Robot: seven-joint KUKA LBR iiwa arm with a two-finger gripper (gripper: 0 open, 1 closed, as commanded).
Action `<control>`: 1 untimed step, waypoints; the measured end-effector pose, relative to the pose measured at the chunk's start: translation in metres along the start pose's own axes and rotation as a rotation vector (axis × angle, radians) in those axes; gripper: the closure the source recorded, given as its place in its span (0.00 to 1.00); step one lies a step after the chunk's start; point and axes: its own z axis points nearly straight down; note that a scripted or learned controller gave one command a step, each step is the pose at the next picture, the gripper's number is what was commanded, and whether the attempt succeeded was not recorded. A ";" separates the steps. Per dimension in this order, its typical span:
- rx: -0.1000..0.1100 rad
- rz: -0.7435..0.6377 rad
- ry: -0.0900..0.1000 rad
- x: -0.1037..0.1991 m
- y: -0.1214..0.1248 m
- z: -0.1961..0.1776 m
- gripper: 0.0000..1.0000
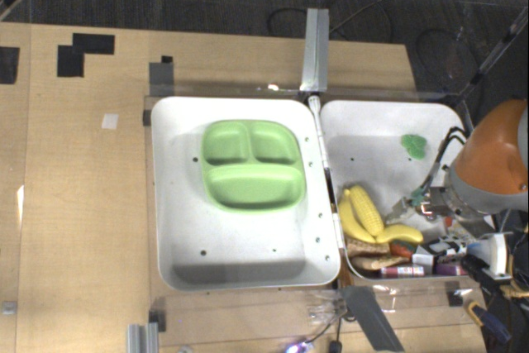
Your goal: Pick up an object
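Note:
The right bin [372,132] holds a heap along its near edge: yellow bananas [362,211], another yellow piece [400,233], a brown item [382,264] and a purple-and-white item [436,264]. A small green object [414,145] lies apart toward the bin's far right. My gripper [420,204] hangs low over the right end of the heap, below the arm's orange band [498,151]. Its fingers are too small and cluttered to read. Nothing visibly sits between them.
The left bin [178,178] carries a green divided plate [250,164] in its middle. A metal post [315,50] stands at the back between the two bins. Cables trail behind the right bin and at the lower right.

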 end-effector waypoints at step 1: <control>0.006 0.188 -0.002 0.032 0.023 0.001 0.00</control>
